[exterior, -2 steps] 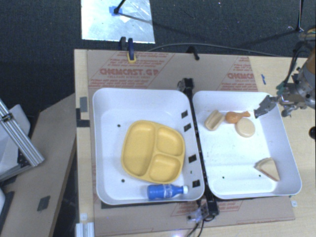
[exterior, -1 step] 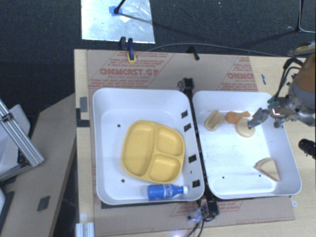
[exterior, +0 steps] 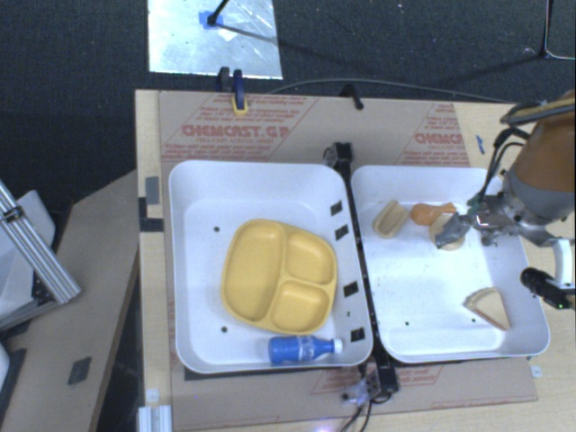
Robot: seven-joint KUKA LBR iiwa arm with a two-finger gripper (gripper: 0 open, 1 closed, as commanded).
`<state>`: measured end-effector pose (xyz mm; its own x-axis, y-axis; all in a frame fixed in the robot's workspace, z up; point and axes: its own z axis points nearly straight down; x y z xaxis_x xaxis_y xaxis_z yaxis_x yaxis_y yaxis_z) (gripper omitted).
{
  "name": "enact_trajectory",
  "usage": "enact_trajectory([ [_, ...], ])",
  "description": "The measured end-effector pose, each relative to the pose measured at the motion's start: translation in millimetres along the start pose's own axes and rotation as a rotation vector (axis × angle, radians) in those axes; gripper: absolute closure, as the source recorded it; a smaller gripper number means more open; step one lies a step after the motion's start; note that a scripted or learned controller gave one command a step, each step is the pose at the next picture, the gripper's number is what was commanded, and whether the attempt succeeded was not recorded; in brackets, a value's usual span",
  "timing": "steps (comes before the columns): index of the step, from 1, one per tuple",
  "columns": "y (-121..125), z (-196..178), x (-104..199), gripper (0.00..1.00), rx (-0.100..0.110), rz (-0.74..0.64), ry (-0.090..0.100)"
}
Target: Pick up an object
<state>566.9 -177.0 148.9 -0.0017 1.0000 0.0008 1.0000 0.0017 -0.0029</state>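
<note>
Glossy yellow plastic tray [exterior: 279, 273]

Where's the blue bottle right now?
In the camera view, the blue bottle lies on its side in the left bin, along its near edge, just below the yellow divided plate.

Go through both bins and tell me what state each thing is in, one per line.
Yellow tray: upright, left bin, nothing in it.
Blue bottle: on its side, capped, left bin.
Bun: lying flat, right bin.
Orange piece: lying in right bin.
Wedge: lying near right bin's front corner.
</note>
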Motion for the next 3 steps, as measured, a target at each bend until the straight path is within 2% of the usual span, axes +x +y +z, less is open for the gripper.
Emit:
enact_trajectory([
  [1, 5.8, 57.0, 7.6, 0.00, -0.002, -0.002, 0.000],
  [2, 6.9, 43.5, 6.5, 1.00, -0.007, -0.002, -0.002],
  [3, 1.8, -18.7, 7.3, 1.00, -0.010, -0.001, -0.003],
])
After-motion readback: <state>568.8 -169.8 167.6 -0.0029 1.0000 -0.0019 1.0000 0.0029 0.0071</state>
